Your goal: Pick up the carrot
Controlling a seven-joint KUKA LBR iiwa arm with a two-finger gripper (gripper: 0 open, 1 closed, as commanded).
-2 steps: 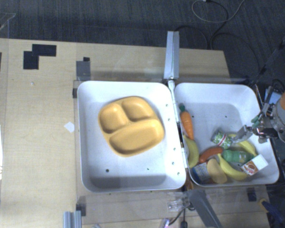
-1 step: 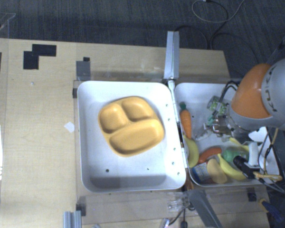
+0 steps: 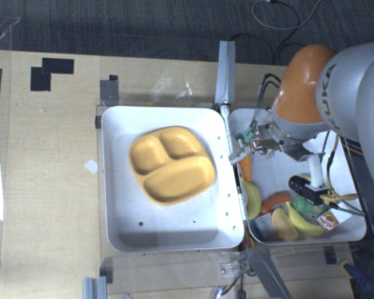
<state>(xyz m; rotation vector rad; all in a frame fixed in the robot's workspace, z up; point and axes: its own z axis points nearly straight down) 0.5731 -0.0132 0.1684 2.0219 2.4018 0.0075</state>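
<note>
The carrot (image 3: 246, 167) shows as a short orange piece against the left wall of the right bin (image 3: 355, 232). Its upper end is hidden under the gripper (image 3: 242, 152), which sits directly over it at the bin's left edge, low in the bin. The arm, grey with an orange band, reaches in from the right and covers the back of that bin. Whether the carrot is gripped is hidden from this angle.
A yellow three-compartment plate (image 3: 172, 164) lies in the left bin (image 3: 121, 223). The right bin's front holds a yellow-green fruit (image 3: 254, 199), a red-orange piece (image 3: 276, 200), a banana (image 3: 297, 222) and a small carton (image 3: 328, 220), crowded just below the carrot.
</note>
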